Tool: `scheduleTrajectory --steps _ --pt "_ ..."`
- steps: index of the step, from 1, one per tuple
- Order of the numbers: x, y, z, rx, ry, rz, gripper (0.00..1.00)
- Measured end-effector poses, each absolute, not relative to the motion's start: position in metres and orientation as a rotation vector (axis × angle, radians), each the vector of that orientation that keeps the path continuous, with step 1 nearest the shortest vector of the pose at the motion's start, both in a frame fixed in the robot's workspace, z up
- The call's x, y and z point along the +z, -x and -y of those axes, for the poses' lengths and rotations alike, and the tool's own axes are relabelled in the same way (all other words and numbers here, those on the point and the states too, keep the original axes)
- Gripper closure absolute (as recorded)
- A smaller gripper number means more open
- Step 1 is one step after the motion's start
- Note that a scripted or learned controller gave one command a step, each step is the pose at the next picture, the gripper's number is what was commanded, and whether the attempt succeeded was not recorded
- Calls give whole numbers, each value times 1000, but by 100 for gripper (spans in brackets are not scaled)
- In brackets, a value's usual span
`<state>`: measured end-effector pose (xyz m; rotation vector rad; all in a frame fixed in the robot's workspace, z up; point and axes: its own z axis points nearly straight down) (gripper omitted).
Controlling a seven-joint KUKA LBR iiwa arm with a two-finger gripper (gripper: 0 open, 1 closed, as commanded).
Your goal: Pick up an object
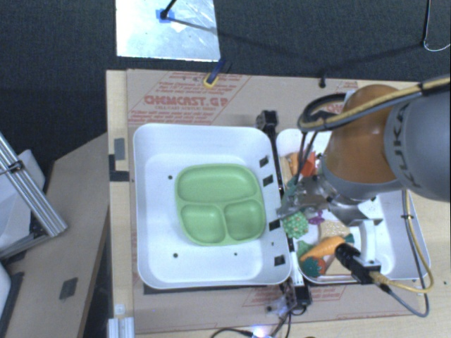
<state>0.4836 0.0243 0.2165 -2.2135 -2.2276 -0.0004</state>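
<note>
While the left bin point(151, 189) holds a green tray point(218, 204), the gripper's point(299, 206) grasp cannot be told.

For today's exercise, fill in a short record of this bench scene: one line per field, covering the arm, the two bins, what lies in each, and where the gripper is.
arm: grey with orange band, reaching in from the right
left bin: holds a green tray with three compartments
right bin: holds small mixed items, among them an orange piece and a green knobbly piece
gripper: low over the right bin's left side, beside the divider
held item: cannot tell
</note>
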Motion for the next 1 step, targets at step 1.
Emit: scheduleTrajectory --steps 1 --pt "214 -489 -16 -1 2221 2223 100"
